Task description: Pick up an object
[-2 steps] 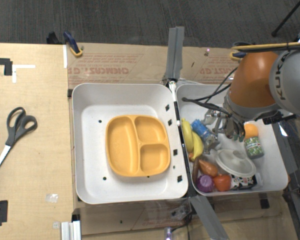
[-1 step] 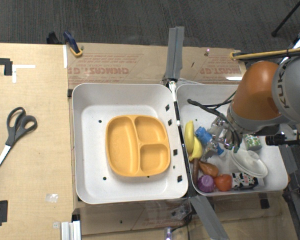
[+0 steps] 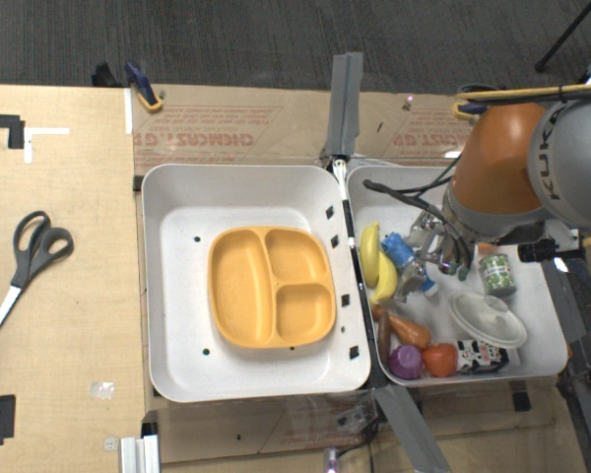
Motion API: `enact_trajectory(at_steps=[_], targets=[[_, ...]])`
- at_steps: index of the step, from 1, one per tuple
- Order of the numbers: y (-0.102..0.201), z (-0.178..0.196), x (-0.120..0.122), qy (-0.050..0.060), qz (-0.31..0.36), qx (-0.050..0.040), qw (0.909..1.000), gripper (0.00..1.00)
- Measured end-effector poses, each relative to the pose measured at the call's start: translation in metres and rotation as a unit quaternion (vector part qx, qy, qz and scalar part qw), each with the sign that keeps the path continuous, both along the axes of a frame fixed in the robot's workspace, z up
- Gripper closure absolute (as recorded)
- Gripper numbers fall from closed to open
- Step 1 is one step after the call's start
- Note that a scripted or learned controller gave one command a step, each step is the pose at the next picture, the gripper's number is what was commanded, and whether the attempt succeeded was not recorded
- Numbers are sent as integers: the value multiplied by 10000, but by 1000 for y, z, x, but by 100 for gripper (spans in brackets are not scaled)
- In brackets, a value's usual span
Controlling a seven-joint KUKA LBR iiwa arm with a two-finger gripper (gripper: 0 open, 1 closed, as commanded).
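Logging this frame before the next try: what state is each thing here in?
divided yellow plate: upright, flat in the left bin
banana: lying at the right bin's left wall
white lid: lying flat
scissors: shut, on the bench
pincer: down among the right bin's things

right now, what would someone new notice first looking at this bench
The big yellow-orange three-compartment plastic plate lies alone in the left white bin. Next comes the grey arm with its orange band, reaching from the right, its gripper low over the right white bin. That bin holds a crowd of small things: a yellow banana, a purple round piece and a white lid-like dish.
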State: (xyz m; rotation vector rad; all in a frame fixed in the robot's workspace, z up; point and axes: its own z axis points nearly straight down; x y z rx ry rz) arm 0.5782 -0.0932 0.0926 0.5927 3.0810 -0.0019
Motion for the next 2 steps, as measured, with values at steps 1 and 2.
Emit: enact_trajectory(at_steps=[1, 2], targets=[[-87, 56, 18, -4, -1198, 3, 9928, 0], [-23, 0, 21, 8, -1870, 11, 9824, 0]])
